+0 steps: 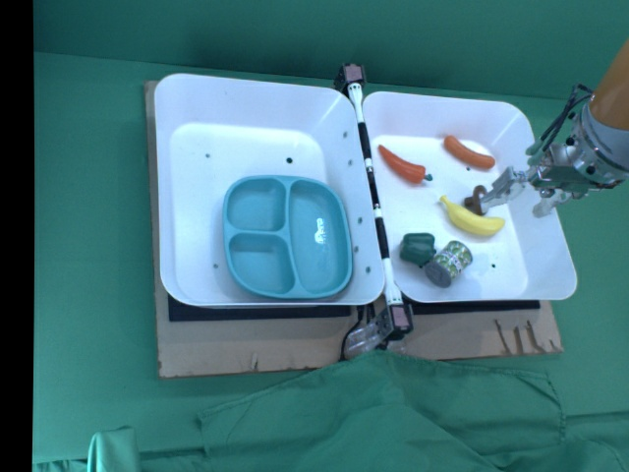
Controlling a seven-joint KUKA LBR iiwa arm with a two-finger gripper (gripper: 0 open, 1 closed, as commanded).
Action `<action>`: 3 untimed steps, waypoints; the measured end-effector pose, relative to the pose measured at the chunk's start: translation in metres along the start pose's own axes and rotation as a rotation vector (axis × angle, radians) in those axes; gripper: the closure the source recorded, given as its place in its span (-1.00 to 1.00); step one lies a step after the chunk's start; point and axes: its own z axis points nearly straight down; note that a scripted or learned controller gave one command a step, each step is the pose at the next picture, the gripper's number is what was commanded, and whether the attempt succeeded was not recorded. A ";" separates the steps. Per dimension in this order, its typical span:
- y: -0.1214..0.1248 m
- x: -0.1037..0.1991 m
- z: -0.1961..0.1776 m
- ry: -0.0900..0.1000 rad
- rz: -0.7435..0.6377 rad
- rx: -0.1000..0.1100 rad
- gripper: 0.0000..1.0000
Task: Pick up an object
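The right bin (550,264) holds a red chili pepper (403,164), an orange sausage (468,151), a yellow banana (473,220), a dark green pepper (417,249) and a small can (448,264) lying on its side. A small brown item (475,203) touches the banana's upper end. My gripper (522,197) hangs over the right side of this bin, open, with nothing between its fingers. Its left finger (500,188) points at the brown item and the banana's top end. The other finger (544,206) is near the bin's right wall.
A teal three-compartment plate (287,236) lies in the left bin (197,116). A black and white divider bar (371,180) runs between the bins. Green cloth (393,411) bunches at the front of the bench.
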 end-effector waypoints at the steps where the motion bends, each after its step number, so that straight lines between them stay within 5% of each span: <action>1: -0.009 0.036 0.126 -0.003 0.000 -0.012 -1.00; 2: -0.007 0.035 0.114 -0.006 0.004 -0.020 1.00; 3: 0.024 -0.006 0.020 -0.002 0.000 -0.003 1.00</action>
